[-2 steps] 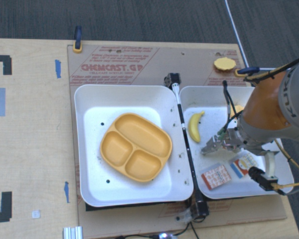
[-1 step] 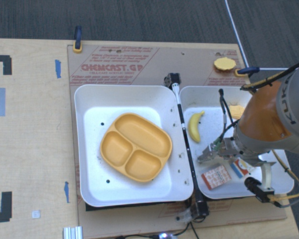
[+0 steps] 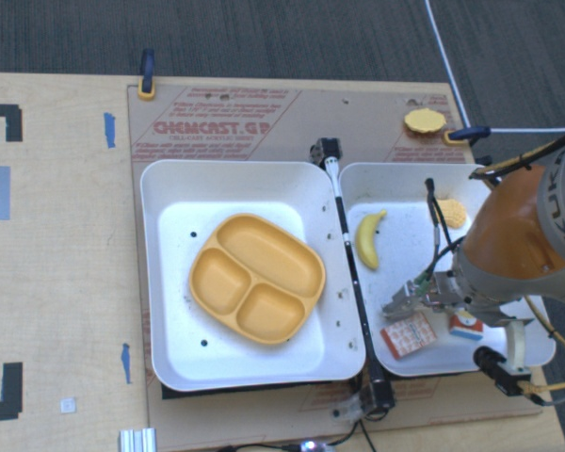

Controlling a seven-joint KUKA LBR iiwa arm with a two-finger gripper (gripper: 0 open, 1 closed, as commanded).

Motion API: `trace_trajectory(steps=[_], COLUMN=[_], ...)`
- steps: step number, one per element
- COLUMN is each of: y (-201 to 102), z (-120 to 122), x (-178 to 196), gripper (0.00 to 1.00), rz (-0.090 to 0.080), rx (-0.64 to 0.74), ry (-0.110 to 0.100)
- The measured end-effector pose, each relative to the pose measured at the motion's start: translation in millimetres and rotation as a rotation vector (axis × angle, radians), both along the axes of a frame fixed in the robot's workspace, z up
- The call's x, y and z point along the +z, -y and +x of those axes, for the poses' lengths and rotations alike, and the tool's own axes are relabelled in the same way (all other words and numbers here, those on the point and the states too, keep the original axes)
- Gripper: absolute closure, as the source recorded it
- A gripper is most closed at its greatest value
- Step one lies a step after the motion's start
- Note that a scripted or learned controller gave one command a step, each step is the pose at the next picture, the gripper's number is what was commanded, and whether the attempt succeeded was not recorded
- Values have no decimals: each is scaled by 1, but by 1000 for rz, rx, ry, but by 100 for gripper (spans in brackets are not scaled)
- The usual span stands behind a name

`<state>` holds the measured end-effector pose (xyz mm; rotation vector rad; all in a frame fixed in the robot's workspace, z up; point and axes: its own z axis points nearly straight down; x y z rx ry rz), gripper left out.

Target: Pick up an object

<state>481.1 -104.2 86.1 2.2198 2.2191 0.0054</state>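
Covering the tabletop (image 3: 56,281) is pale wood with dark carpet at twelve o'clock, while the tool (image 3: 407,298), fingers spread and holding nothing, hangs over the right bin (image 3: 395,182) just above a red-and-white card (image 3: 410,333), banana (image 3: 368,238) lying free at eleven o'clock.

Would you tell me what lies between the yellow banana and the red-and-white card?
Bare white bin floor separates the yellow banana from the red-and-white card in the camera view.

The pale wooden tabletop (image 3: 56,281) carries a printed cardboard sheet (image 3: 217,121), clamped at its far edge, on which two shallow white bins, left (image 3: 160,281) and right (image 3: 395,177), sit side by side.
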Motion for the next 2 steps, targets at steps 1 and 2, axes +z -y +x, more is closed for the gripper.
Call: trace_trajectory(steps=[1,2], y=[0,-55], z=[1,-1], x=[10,99], gripper=[100,100], rz=[-1,0], rx=[0,2], ry=[4,-2])
